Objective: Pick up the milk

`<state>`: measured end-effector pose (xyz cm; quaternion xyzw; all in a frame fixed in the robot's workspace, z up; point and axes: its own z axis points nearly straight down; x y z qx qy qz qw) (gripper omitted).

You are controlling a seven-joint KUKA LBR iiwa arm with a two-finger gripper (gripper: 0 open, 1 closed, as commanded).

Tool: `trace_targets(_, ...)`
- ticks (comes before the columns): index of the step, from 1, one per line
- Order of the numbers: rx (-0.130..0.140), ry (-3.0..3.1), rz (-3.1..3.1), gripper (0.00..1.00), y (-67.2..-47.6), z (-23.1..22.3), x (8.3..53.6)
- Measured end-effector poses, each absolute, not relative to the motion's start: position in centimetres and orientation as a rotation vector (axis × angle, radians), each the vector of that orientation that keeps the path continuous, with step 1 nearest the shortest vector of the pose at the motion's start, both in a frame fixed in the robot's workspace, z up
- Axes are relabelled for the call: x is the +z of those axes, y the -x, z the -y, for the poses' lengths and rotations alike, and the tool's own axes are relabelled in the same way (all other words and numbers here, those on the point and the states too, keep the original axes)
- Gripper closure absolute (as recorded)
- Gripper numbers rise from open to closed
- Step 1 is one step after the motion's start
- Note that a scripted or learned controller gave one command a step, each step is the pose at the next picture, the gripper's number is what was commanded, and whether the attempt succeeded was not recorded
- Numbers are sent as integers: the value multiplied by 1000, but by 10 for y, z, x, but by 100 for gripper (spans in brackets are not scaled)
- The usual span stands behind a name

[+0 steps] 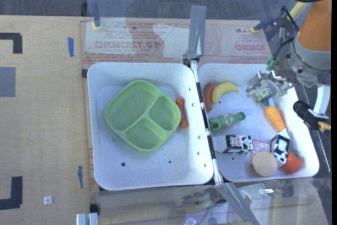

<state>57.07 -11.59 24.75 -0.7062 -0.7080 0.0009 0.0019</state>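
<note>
- Camera view: we see the milk carton (238,143) in the right bin (310,166), just below the green bottle (226,120).
- We cannot tell the gripper's (266,87) state; it hovers up-right of the bottle.

Two white bins side by side on wood surface (42,129). L bin (105,166): green divided plate (143,114), tilted; orange sausage-like item (181,112) touching plate's R edge. R bin (310,163): banana (225,89) w/ red item (208,96) just beside it, green bottle (226,120) lying flat, carrot (274,117), cow-print milk carton (238,143) on its side near bin center-front, second cow-print carton (279,147), beige round item (264,164), red item (294,164). Gripper (266,88) over R bin's back-right area, above a green-labeled item (263,95); jaws' state unclear. Milk well apart from gripper.
</note>
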Motion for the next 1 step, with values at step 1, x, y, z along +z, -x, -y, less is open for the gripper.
trace_targets(1, 1, 2418, 2002, 0, -499, 115, 113)
